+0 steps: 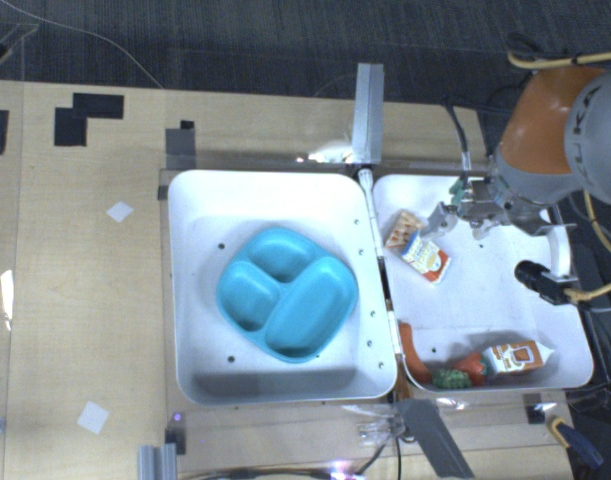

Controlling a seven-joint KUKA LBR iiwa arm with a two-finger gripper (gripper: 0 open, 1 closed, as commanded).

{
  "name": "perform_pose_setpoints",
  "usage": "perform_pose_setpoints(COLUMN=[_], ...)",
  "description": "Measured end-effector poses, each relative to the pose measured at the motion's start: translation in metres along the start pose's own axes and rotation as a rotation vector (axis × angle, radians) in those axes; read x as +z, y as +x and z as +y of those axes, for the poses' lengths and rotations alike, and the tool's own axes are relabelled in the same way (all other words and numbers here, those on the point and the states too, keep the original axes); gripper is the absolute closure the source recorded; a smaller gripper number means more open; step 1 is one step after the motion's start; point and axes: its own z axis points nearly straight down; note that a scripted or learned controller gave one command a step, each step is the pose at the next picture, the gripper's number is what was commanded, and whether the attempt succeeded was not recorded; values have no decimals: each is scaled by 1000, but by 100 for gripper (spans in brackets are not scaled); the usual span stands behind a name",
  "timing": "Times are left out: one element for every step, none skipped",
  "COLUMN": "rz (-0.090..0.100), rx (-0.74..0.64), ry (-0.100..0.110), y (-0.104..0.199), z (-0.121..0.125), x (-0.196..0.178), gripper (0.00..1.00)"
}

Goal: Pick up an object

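Orange, white and printed, the small flat snack packet (425,257) lies in the upper-left part of the right-hand shallow white bin (505,313), close to the divider wall. Touching its upper-left end is a second small packet with a waffle-patterned tan face (401,231). Together the two form a short row whose long axis runs on a diagonal from upper left to lower right.

The two-finger gripper (463,211) hovers just to the upper right of this pair, at the end of the grey arm with the orange band (545,118), which reaches in from the right. From the fingertips, the packets lie down and to the left, near but apart. Nothing shows between the fingers; whether they are spread or closed cannot be told at this size and angle.

Judged from this, the next move depends on a short shift left and toward the bin floor, with the fingers set across the packet's narrow width instead of along its diagonal.

Well apart, along the bin's lower edge, lie a small orange-and-white juice carton (513,357), a red and green toy vegetable (457,372) and an orange curved piece (409,346). The left-hand white bin (200,268) holds a light blue three-compartment plastic tray (287,293).
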Motion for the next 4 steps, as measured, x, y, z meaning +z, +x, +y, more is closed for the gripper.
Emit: perform_pose_setpoints(rz=[-1,0,0,-1], rx=[154,151,151,6], ry=[0,-3,-3,-2], y=[2,2,2,2], z=[-38,-36,-36,68], x=[48,37,37,73], gripper=[0,100,0,0])
